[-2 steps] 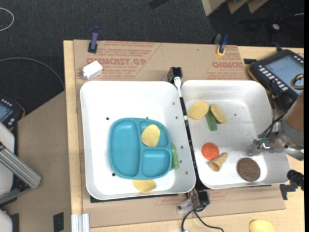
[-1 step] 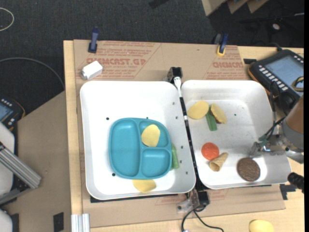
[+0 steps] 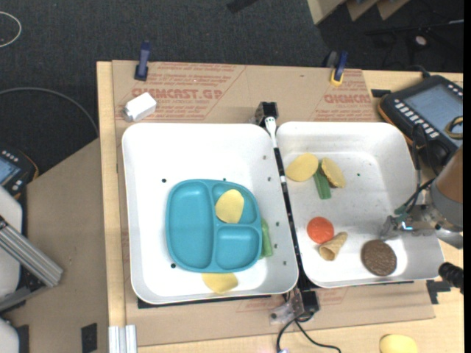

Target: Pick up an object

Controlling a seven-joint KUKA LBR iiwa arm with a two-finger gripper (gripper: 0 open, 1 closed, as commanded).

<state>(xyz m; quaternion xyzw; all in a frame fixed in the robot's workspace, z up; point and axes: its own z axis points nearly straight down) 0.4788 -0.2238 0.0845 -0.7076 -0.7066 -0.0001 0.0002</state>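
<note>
Writing: red block lettering is printed on the brown cardboard sheet (image 3: 221, 87) covering the tabletop (image 3: 103, 197), once above each bin; the left print reads roughly "CHEMCAST", though the letters are too blurred to be sure.
Left bin (image 3: 147, 160): a shallow white tray with rounded corners holds a smooth teal plate (image 3: 199, 226) split into three compartments; a yellow oval piece (image 3: 229, 206) lies in the upper right compartment.
Partly hidden: a thin green item (image 3: 266, 240) peeks from behind the plate's right edge, and another yellow piece (image 3: 219, 281) sits tucked under its lower rim.
Right bin (image 3: 353, 134): its contents are a yellow rounded piece (image 3: 302, 168), a green stick (image 3: 322, 185), a tan ridged piece (image 3: 333, 173), a red-orange round object (image 3: 320, 229), a tan cone (image 3: 332, 246) and a dark brown textured disc (image 3: 378, 257).
Gripper (image 3: 397, 225): it reaches in from the right above the disc, near the bin's right wall; whether its fingers are spread or closed cannot be made out, and the arm is cut off by the frame.
Edges: two blue clamps (image 3: 142, 61) pin the cardboard at the far side, a white block (image 3: 140, 107) rests near the left one, and a black handheld pendant (image 3: 427, 109) with a screen lies at the upper right.
</note>
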